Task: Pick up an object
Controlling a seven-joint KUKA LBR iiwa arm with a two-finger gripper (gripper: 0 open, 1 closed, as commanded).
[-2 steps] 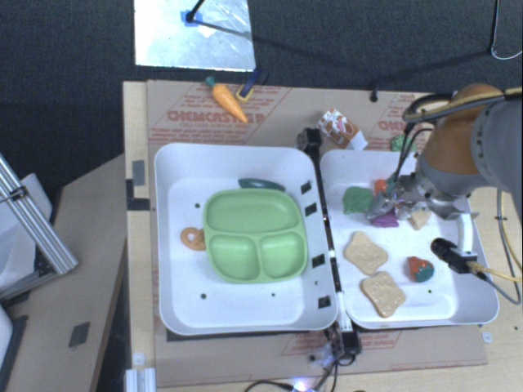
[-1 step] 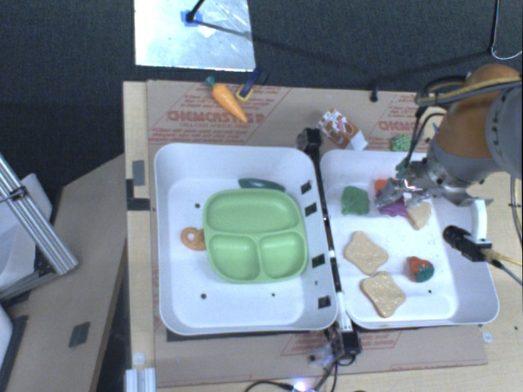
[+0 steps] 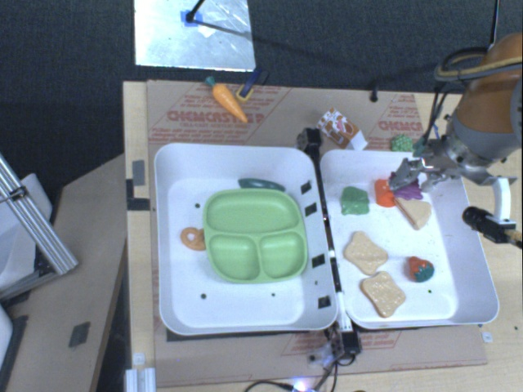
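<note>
We look down on a tan wooden bench (image 3: 98,219) overlaid with a brown printed cardboard sheet (image 3: 278,109), on which two shallow white bins sit side by side. The surroundings beyond the bench are dark carpet-like flooring (image 3: 65,64), with a shiny square metal plate (image 3: 194,23) lying at twelve o'clock and a grey aluminium frame rail (image 3: 29,219) at nine o'clock.

The left white bin (image 3: 176,300) holds a pale green three-compartment plastic tray (image 3: 253,235), a small orange pretzel-shaped toy (image 3: 194,238) just beside the tray at its nine o'clock, and a dark green flat piece (image 3: 261,184) at the tray's twelve o'clock edge.

The right white bin (image 3: 470,292) holds a green leafy toy piece (image 3: 354,200), an orange-red round toy (image 3: 384,193), a purple toy piece (image 3: 410,191), a cream wedge-shaped toy (image 3: 415,212), two beige toast-like toys (image 3: 365,253) (image 3: 382,293) and a red-and-teal strawberry toy (image 3: 420,269).

The gripper (image 3: 405,178) hangs over the bin's one o'clock area, its tips right at the purple piece and beside the orange-red toy; we cannot tell how the tool is set or whether it holds anything.

Outside the bins, an orange toy carrot (image 3: 229,102) lies on the cardboard at eleven o'clock, a small patterned packet (image 3: 339,128) at twelve, and a green broccoli-like toy (image 3: 401,143) near the right bin's far rim.
</note>
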